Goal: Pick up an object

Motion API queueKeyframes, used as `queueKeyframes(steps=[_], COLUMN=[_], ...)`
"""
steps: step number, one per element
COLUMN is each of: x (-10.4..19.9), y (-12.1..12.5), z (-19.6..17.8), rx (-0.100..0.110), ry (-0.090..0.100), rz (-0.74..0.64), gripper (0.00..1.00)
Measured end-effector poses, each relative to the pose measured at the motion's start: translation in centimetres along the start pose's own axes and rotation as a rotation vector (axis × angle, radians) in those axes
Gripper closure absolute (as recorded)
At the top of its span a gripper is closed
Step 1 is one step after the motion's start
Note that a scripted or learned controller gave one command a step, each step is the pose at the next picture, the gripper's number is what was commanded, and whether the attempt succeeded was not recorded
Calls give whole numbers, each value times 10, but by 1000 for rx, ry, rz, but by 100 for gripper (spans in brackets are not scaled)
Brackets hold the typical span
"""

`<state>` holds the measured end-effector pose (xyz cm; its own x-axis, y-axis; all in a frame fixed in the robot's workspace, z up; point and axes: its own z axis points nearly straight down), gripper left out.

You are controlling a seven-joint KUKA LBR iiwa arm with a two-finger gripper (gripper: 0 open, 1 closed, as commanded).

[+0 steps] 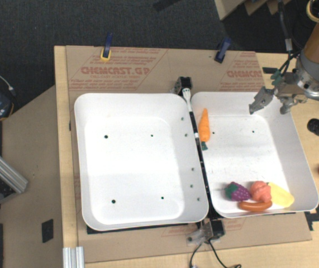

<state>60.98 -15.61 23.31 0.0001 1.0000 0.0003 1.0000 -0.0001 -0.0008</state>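
Pincer (271, 106) spread wide, holding nothing | carrot (204, 125) lengthwise up-down, green end toward near edge

From my remote station: the claw (271, 105) hangs with its two fingers spread apart, holding nothing, over the far right corner of the right bin (293, 149). A toy carrot (204, 125) lies against that bin's left wall. Purple grapes (237, 191), a red sausage (255, 206), a pink fruit (261, 190) and a yellow piece (282, 196) cluster at its near edge, beside the left bin (86, 149).
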Motion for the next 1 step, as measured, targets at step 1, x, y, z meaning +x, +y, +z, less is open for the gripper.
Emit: queueKeyframes(steps=[1], x=[49], y=[-30], z=[-51], rx=[-5], ry=[0], rz=[-5], gripper=[0])
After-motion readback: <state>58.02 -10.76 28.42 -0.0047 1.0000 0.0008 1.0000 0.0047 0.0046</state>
